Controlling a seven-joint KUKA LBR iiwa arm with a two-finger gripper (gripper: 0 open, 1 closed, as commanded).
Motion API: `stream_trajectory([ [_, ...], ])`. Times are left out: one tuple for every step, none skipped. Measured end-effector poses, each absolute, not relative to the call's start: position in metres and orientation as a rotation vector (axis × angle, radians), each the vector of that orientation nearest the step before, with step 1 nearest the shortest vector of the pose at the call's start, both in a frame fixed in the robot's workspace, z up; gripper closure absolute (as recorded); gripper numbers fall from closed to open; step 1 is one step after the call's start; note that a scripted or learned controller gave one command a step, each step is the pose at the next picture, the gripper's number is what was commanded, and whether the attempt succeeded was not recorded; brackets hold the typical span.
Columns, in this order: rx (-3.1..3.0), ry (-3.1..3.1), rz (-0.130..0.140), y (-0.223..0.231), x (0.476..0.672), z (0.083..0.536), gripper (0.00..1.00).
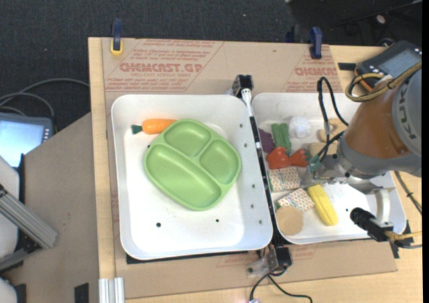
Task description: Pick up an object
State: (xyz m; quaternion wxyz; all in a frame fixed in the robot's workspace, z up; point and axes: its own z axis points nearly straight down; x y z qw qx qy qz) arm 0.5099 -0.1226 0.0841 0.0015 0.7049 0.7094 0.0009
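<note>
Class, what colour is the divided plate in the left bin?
Light green; the divided plate shows in the camera view.

Bench (167, 67) with two white bins (134, 228)

the arm (385, 131) hides part of the right bin (395, 218); the gripper (315, 173) fingers are too unclear to read.

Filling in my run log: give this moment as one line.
arm: over right white bin | gripper: among toys beside yellow plastic corn cob | left white bin: green divided plate, orange carrot
</note>
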Motion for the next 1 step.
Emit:
stream_trajectory([
  [2.197, 2.226, 0.024, -0.0453, 0.6218, 0.1926, 1.0],
])
